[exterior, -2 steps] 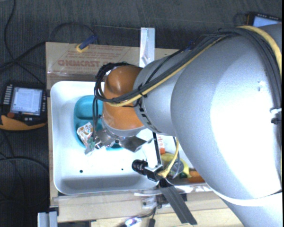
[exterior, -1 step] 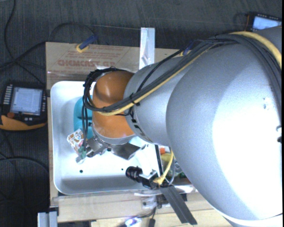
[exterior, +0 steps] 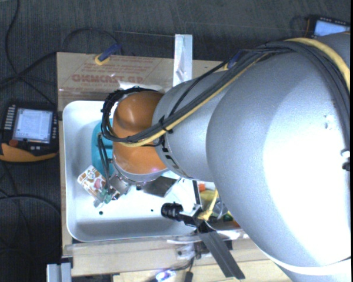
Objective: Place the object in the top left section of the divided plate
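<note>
1. I am reaching my gripper (exterior: pixel 109 194) down into the white bin (exterior: pixel 76 157).
2. A small printed packet (exterior: pixel 89 180) is lying just beside it; whether I'm grasping it, I cannot tell.
3. The packet looks light, crinkly; I'd pinch its edge.

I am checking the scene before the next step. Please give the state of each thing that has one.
Arm: reaching low over the left bin, hiding most of it.
Left bin: holds a small printed packet.
Small printed packet: lying flat beside the wrist.
Blue plate: mostly hidden under the wrist.
Handheld screen: lit.

Bench (exterior: pixel 82 75) bears white bin (exterior: pixel 76 157), cardboard sheet (exterior: pixel 135 72).
</note>
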### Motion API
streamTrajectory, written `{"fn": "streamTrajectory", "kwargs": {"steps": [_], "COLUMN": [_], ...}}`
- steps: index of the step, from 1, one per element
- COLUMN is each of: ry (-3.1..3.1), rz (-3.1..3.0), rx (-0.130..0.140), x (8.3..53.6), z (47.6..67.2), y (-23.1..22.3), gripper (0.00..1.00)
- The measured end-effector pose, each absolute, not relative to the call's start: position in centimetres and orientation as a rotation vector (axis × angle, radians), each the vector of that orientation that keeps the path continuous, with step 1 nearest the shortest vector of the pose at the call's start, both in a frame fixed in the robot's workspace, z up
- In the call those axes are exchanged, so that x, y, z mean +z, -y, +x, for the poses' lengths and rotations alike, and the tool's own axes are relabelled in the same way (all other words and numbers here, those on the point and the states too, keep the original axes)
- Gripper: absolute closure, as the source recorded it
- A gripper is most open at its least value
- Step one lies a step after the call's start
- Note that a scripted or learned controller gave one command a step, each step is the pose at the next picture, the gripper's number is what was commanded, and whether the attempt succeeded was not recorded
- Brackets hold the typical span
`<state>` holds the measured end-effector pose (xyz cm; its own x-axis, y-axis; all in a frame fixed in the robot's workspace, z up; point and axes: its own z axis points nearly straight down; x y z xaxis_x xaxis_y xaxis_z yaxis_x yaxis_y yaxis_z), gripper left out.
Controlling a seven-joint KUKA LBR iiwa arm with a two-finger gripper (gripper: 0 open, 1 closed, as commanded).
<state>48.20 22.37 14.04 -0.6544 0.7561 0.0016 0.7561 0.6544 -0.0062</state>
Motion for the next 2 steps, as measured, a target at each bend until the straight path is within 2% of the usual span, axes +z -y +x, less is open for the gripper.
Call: {"fn": "streamTrajectory", "kwargs": {"steps": [1,2], "ry": [2.869,2.973], "rz": [-1.277,-1.017], "rx": [0.000,0.004], "x": [10.0,25.5], "z": [48.3,54.6], "y": [-22.6,-20.3], "gripper": [1.00,1.00]}}
